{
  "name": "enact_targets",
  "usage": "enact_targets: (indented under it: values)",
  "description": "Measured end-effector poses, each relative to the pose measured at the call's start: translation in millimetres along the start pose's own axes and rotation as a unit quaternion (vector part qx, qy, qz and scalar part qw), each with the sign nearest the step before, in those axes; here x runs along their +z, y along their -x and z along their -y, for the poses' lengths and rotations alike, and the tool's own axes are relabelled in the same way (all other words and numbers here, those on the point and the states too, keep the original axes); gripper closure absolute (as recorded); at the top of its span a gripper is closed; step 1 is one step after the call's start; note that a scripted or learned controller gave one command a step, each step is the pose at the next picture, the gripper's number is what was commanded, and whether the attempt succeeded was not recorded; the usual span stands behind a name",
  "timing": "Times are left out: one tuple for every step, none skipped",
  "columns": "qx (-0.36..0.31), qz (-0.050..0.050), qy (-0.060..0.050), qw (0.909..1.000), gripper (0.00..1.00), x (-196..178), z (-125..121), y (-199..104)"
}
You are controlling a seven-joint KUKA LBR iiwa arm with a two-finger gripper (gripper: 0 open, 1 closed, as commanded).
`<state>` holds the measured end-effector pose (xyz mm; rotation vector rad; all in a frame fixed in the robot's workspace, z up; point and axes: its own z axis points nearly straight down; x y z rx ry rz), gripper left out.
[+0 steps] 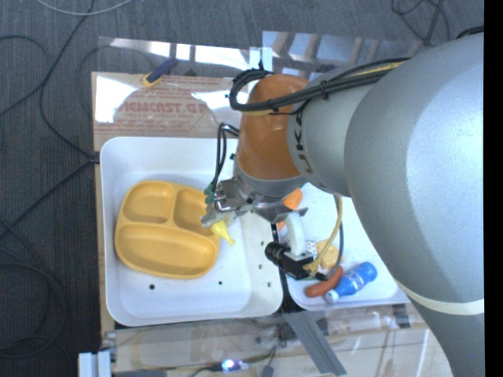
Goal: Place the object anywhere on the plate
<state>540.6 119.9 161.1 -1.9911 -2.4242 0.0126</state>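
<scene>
By the yellow plate (165, 230), end effector (220, 214) mostly hidden, small yellow object (224, 232) half-covered.

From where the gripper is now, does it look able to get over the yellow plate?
Probably yes. The gripper hangs at the right edge of the yellow plate in the left bin, and nothing stands between them. A small yellow object sits at its tip.

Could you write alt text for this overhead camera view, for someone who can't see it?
A grey robot arm reaches from the right, its tool at the right edge of a yellow divided plate in the left white bin. The right bin holds a blue bottle and other small items.
</scene>
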Motion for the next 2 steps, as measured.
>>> enact_targets:
  values:
    - [-0.036,0.000,0.000,0.9994,1.00,20.1,3.3,-0.2]
    - [-0.036,0.000,0.000,0.9994,0.00,20.0,3.2,-0.5]
